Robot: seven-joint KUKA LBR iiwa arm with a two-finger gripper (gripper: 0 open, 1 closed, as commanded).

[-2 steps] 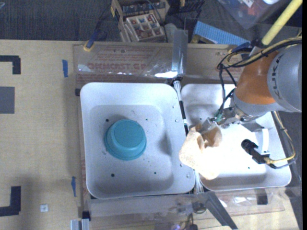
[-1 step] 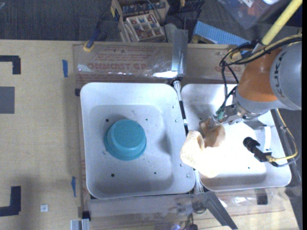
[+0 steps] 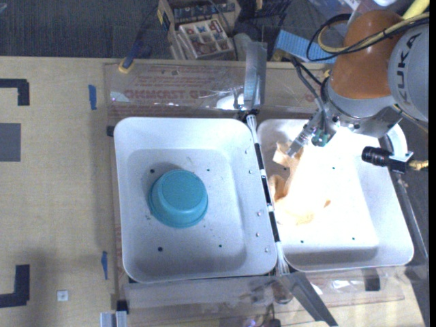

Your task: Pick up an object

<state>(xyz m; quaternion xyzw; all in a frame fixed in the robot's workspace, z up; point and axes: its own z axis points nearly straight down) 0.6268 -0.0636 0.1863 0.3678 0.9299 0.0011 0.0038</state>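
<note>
A teal bowl [image 3: 178,197] lies upside down in the left bin [image 3: 136,138]. In the right bin [image 3: 392,240], tan and orange pieces [image 3: 279,182] lie against the left wall, washed out by bright light. My gripper [image 3: 296,148] hangs low over the upper left part of the right bin, its tip right beside a pale tan piece [image 3: 280,157]. The glare hides whether that piece is touched or held.
A metal divider [image 3: 264,182] runs between the two bins. A clear plastic sheet [image 3: 177,90] lies behind the bins. Boxes and cables [image 3: 201,26] crowd the floor past the bench's far edge. The arm's orange band [image 3: 364,46] looms over the right bin's far corner.
</note>
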